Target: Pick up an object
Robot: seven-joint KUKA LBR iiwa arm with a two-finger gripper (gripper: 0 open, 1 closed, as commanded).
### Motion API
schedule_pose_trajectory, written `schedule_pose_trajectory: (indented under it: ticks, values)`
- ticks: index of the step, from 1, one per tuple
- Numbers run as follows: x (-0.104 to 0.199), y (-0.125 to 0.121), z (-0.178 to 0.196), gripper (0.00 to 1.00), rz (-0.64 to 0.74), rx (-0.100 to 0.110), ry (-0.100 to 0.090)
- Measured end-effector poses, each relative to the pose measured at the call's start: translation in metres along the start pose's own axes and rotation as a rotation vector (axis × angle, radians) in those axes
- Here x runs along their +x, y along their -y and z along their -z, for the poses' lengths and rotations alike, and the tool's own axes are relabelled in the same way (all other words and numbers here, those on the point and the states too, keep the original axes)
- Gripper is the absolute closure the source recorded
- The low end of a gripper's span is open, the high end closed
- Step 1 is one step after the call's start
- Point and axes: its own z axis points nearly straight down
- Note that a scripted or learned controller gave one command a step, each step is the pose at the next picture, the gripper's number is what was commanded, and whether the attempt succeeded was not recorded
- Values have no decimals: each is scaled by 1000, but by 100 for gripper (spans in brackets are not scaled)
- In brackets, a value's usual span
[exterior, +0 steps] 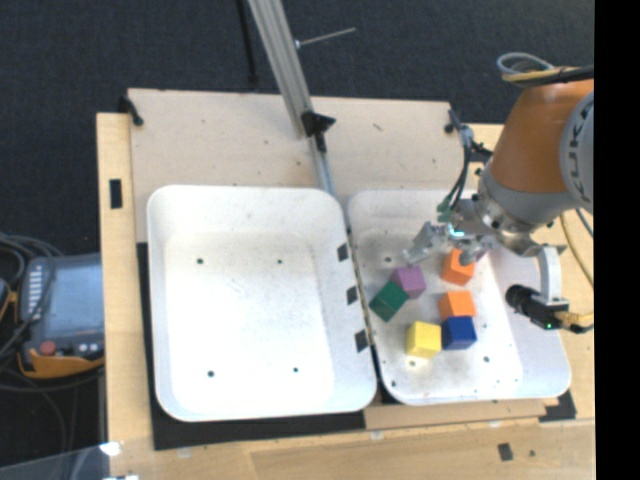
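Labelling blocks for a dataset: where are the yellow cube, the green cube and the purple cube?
yellow cube (423, 338), camera view, middle of its top face
green cube (388, 299), camera view, middle of its top face
purple cube (410, 280), camera view, middle of its top face

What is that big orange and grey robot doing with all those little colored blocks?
The robot arm's gripper hangs low over the right bin, close to an orange block. It's supposed to pick something up, but nothing shows between its fingers yet. A purple block, green block, second orange block, yellow block and blue block lie nearby in the same bin.
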Motion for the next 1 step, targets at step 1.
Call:
schedule_pose_trajectory:
  ticks: [1]
  values:
    - [0, -1, 2, 0, -1, -5, 1]
